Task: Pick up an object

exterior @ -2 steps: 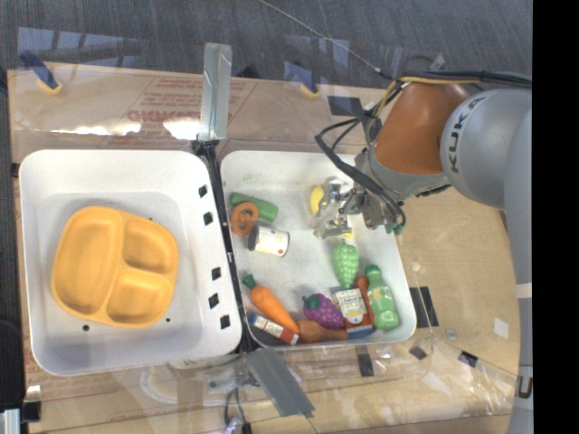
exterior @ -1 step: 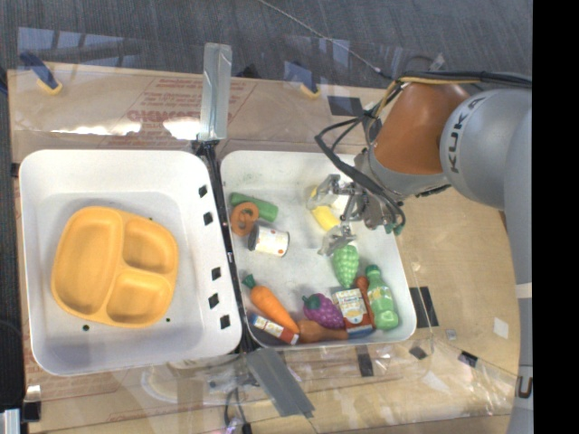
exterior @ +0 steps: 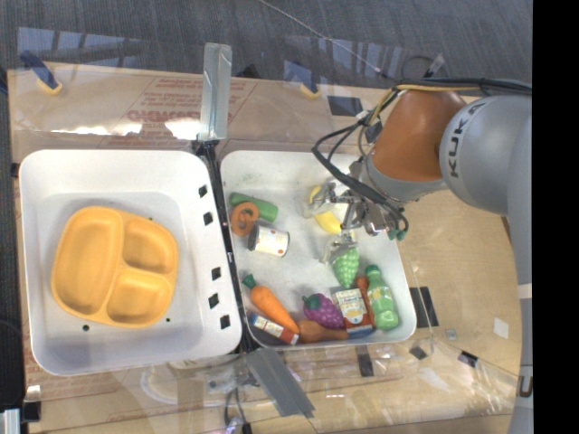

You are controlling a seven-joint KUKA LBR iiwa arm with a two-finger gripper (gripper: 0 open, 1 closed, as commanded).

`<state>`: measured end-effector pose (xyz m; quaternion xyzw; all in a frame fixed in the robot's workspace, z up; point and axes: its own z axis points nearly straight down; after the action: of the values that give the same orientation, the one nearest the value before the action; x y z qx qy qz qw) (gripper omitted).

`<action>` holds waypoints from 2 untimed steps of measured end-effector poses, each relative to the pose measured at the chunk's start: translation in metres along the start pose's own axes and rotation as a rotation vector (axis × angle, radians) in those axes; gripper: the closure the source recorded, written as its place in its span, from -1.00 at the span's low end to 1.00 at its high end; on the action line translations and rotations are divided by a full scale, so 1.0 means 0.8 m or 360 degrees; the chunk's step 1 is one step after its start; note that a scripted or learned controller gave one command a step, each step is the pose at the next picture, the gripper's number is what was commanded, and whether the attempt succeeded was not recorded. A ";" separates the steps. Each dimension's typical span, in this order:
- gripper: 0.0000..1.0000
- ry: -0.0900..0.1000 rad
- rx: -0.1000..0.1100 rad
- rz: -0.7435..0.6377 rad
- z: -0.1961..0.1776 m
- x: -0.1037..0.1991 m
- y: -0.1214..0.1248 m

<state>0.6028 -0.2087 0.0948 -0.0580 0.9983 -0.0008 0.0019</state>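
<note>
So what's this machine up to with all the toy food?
A grey robot arm reaches in over the right bin, which holds toy food: a carrot, purple grapes, a green bottle. Its gripper hangs low by a yellow piece and green grapes. The left bin holds a yellow divided plate.
</note>
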 end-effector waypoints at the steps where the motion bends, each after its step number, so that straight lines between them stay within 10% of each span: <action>1: 1.00 -0.0007 0.0002 -0.0010 -0.015 -0.003 0.002; 2: -1.00 -0.0006 0.0002 -0.0011 -0.015 -0.003 0.002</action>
<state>0.6051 -0.2067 0.1066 -0.0615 0.9981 -0.0013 0.0039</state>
